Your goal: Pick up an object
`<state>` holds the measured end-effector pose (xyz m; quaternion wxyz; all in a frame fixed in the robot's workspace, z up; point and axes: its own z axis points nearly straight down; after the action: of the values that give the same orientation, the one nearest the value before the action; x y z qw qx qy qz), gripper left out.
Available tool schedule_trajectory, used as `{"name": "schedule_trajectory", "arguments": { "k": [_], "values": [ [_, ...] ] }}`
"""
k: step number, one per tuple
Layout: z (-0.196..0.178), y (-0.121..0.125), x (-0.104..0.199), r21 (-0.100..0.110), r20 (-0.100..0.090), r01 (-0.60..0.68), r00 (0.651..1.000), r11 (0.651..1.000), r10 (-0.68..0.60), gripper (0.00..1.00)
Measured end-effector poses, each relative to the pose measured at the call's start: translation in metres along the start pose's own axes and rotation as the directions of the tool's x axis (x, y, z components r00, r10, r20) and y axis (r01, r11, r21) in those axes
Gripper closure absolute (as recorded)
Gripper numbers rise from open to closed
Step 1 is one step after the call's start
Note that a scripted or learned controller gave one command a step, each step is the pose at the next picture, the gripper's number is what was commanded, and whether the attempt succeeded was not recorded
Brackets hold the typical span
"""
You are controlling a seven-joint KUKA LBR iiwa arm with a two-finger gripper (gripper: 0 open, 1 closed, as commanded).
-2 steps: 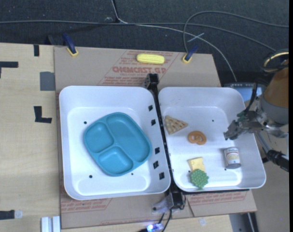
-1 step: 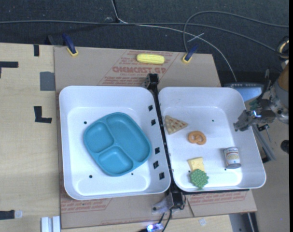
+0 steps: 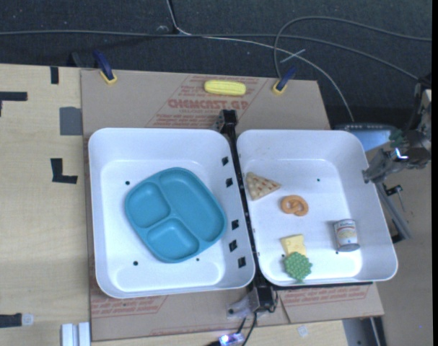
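Claw [image 3: 403, 153] at right bin's [image 3: 316, 141] outer edge, grip state can't tell. Pretzel [image 3: 294, 205], can [image 3: 345, 235], cracker [image 3: 260, 185] in bin; blue tray [image 3: 174, 214] in left bin.

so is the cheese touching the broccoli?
Touching. The camera view shows the cheese with its lower edge meeting the top of the broccoli, no white bin floor between them.
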<state>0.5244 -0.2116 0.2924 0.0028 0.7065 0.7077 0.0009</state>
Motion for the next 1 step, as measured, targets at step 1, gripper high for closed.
{"name": "schedule_trajectory", "arguments": {
  "k": [1],
  "values": [
    [0.0062,0.0225,0.0521,0.005,-0.003,0.005,1.0,1.0,-0.005,1.0]
  ]
}}
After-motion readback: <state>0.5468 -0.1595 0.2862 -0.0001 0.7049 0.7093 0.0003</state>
